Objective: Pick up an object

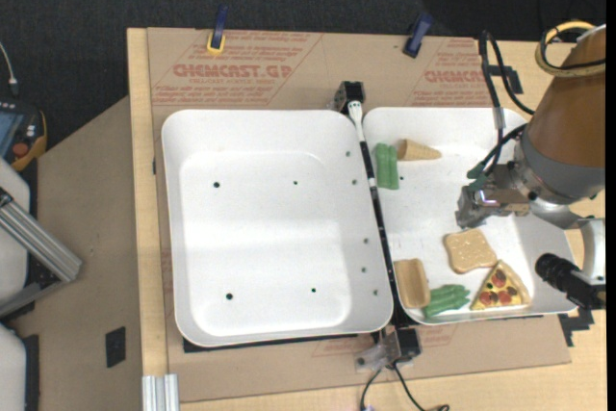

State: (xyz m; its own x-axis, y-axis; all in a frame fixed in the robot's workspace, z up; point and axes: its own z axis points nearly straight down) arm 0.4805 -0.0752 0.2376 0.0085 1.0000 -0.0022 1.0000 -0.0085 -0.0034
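Observation:
The right bin [423,197] holds several toy foods: a green piece [386,166] by its left wall, a tan cone [418,150] beside it, a toast slice [470,251], a tan bread piece [412,282], a green vegetable [447,299] and a pizza slice [502,288]. My gripper [474,209] hangs low over the bin's right half, just above the toast slice's far edge. The wrist and arm body cover its fingers from this angle, and I see nothing held.
The left bin [192,207] lies beside the right one, with a black divider strip [371,197] between them. Both rest on a cardboard sheet [289,63] held by blue clamps [218,29]. The arm's orange-banded body [573,120] looms over the right bin's right edge.

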